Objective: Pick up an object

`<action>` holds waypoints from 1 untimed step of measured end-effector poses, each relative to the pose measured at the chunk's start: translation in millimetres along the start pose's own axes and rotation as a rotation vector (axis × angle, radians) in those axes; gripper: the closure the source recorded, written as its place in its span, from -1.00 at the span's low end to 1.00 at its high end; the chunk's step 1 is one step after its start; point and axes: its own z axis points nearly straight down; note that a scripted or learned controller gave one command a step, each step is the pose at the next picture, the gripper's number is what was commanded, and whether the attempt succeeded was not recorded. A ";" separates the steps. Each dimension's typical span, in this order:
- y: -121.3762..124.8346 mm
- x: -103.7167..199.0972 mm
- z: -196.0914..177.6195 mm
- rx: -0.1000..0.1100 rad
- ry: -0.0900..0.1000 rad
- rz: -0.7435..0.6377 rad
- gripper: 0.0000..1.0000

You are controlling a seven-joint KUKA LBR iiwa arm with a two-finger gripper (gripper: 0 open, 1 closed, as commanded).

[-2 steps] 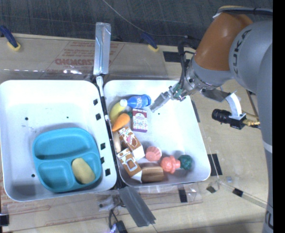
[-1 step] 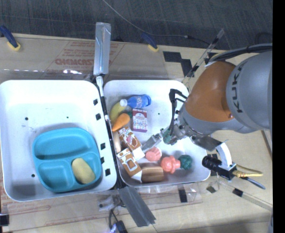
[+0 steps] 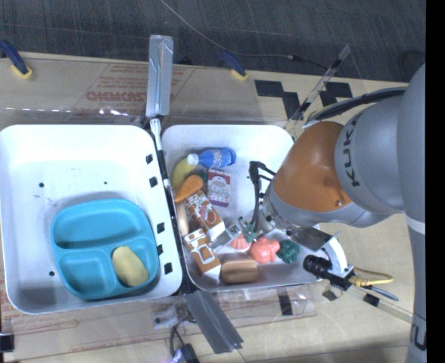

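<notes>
My gripper (image 3: 250, 228) reaches down into the right bin (image 3: 241, 136), mostly hidden under the orange wrist band. Just below it lie a pink toy (image 3: 264, 250), a small salmon piece (image 3: 239, 243) and a green piece (image 3: 288, 252). Further left in the bin are a blue bottle (image 3: 216, 158), a yellow fruit (image 3: 182, 171), an orange carrot-like piece (image 3: 189, 188), a red-and-white carton (image 3: 219, 187), two brown snack packs (image 3: 203, 212) (image 3: 201, 252) and a bread roll (image 3: 239, 271). Nothing visibly sits between the fingers.
The left bin (image 3: 26, 157) holds a blue divided tray (image 3: 94, 229) with a yellow potato-like item (image 3: 130, 266) in its lower right compartment. A metal bar (image 3: 159, 74) stands at the divider between the bins. The arm covers the right bin's right side.
</notes>
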 end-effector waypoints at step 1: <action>25.5 -27.5 -66.5 0.007 0.010 -0.195 -1.00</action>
